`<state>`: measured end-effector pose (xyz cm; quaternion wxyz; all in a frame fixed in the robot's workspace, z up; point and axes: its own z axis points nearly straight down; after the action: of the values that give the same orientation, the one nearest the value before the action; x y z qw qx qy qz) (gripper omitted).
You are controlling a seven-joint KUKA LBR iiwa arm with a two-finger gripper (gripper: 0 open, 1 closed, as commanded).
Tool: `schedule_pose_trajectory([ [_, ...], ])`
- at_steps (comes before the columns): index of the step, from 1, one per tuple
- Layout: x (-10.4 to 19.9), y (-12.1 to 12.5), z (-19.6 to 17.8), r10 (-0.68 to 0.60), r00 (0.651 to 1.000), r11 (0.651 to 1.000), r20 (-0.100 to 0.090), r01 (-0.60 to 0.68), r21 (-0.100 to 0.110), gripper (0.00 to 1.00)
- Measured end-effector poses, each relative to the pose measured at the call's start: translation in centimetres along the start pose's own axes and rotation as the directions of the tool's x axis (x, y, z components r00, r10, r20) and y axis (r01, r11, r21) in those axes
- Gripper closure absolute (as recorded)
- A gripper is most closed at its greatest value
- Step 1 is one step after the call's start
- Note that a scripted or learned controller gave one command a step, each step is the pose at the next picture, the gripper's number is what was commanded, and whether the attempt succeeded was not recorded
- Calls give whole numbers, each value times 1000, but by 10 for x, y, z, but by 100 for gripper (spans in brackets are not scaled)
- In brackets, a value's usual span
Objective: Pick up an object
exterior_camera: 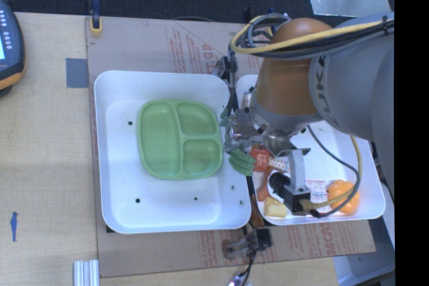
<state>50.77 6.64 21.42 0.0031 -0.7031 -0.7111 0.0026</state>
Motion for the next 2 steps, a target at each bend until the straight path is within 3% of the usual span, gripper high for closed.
schedule_pose_trajectory([
  [1, -51, 2, -3, 11, 1000, 1000, 1, -11, -2, 100],
  [2, -68, -30, -24, 10, 1000, 1000, -1, -10, 0, 100],
])
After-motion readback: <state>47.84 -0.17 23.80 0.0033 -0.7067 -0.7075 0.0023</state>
